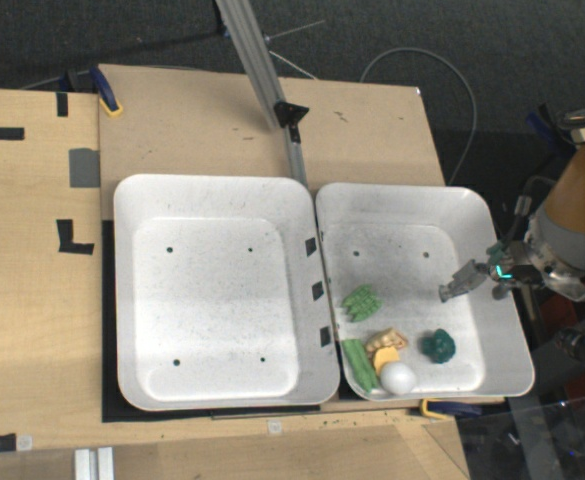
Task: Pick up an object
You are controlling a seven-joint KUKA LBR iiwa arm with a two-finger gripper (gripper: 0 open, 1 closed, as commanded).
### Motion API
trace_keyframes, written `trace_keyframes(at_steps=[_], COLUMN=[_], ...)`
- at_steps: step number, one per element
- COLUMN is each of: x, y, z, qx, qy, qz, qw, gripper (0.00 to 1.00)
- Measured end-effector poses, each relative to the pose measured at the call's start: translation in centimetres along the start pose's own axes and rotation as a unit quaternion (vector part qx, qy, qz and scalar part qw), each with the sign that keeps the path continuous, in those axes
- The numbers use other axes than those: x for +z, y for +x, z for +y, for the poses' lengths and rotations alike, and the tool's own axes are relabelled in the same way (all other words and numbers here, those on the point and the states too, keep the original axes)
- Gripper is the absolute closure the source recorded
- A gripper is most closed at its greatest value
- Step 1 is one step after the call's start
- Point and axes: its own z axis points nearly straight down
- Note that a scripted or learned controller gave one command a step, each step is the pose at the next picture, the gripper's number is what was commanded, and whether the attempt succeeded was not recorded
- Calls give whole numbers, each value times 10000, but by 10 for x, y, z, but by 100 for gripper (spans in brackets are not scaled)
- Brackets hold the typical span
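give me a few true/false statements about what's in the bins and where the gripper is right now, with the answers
1. All the small objects lie in the right bin. True.
2. The dark green round object sits in the left bin. False: it lies in the right bin, near its front right corner.
3. The white ball lies close to the front wall of the right bin. True.
4. The gripper hangs over the left bin. False: it is over the right side of the right bin.
5. The gripper is holding the light green ridged object. False: that object lies on the bin floor, apart from the gripper.
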Motion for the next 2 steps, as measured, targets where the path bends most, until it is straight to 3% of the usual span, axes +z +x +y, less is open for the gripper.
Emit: trace_keyframes(at_steps=[1,2], x=[-2,57], y=[0,5], z=[1,9], qx=[-9,-8], qy=[-21,4], qz=[-4,0], qw=[10000,10000], gripper=[0,0])
